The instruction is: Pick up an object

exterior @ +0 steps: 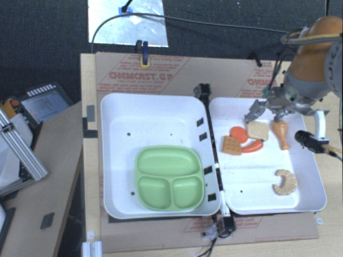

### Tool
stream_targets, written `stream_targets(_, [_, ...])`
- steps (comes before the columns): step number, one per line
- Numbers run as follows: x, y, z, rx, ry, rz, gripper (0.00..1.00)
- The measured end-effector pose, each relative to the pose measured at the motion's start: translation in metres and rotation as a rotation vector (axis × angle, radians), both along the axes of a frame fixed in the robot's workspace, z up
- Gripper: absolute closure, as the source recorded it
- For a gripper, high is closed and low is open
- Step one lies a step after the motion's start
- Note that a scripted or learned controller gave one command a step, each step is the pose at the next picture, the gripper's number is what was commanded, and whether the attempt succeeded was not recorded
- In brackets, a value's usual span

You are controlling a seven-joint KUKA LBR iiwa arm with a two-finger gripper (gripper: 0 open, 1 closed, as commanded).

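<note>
Toy foods, namely a bread slice (pixel 258 130), drumstick (pixel 280 133), tomato (pixel 239 134), waffle (pixel 232 145) and croissant (pixel 285 182), lie in the right bin (pixel 268 205), the gripper (pixel 270 110) poised above them with jaws spread, grasping nothing.

Arm reaching in from right; end effector (pixel 266 111) lowered, fingers spread, empty.

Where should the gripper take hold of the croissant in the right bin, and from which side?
Grip the croissant across its thick middle, coming straight down from above. It lies flat and alone near the front of the right bin, its curved ends pointing left, with open floor all round for the fingers. The gripper is at the back of the bin, near the bread slice and drumstick.
</note>
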State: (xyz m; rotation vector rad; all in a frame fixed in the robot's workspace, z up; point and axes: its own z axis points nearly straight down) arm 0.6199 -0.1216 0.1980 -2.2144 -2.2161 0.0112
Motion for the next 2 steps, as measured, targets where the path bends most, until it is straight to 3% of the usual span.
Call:
stream_targets(1, [0.003,0.0,0.008,-0.001,-0.012,0.002,0.0])
stream_targets(2, [0.006,0.002,-0.034,-0.001,-0.01,0.002,0.0])
